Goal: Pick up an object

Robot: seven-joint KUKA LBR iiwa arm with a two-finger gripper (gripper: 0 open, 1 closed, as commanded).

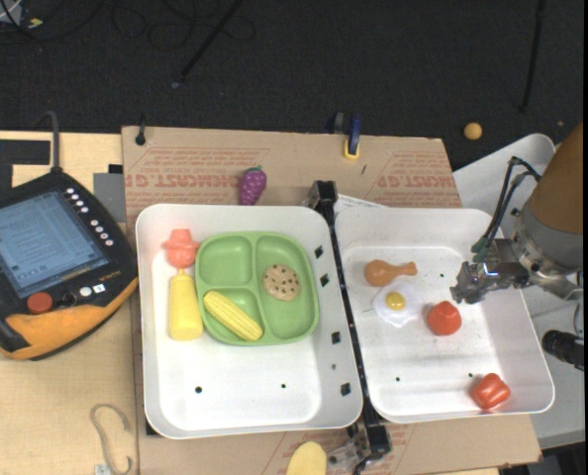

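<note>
Far left on the bench: a teach pendant [42, 255] with a lit screen and an orange-and-black body. Near of it, by the near edge, a small metal hook [111, 433].

Next, a cardboard sheet [274, 166] under both bins, with a purple grape toy [252, 183] on it just beyond the left bin's far rim.

In the left bin [155, 384], from left to right:
- a pink toy [180, 248] at the far left corner
- a yellow bottle [183, 307] just near of it, standing beside the plate
- a green divided plate [257, 287]
- a yellow corn cob [233, 315] in the plate's near compartment
- a cookie [281, 282] in the plate's right compartment

On the cardboard's far edge, about midway, a blue and yellow clamp [351, 137]. At the near edge between the bins, a yellow rounded toy [307, 457], partly cut off.

In the right bin [532, 404], from left to right:
- an orange drumstick [388, 271] toward the far left
- a fried egg toy [395, 304] just near of it
- a red tomato [443, 318] right of the egg, close to it yet apart
- a red pepper-like toy [490, 391] alone in the near right corner

Over the bin's right half, the gripper [472, 285], dark and low, just far and right of the tomato, near it. Cannot tell whether apart or together. Nothing seen clamped in it.

Behind it, reaching in from the right, the arm [556, 206] with its orange band. Well beyond, on the dark floor, a small orange ball [472, 131].
</note>
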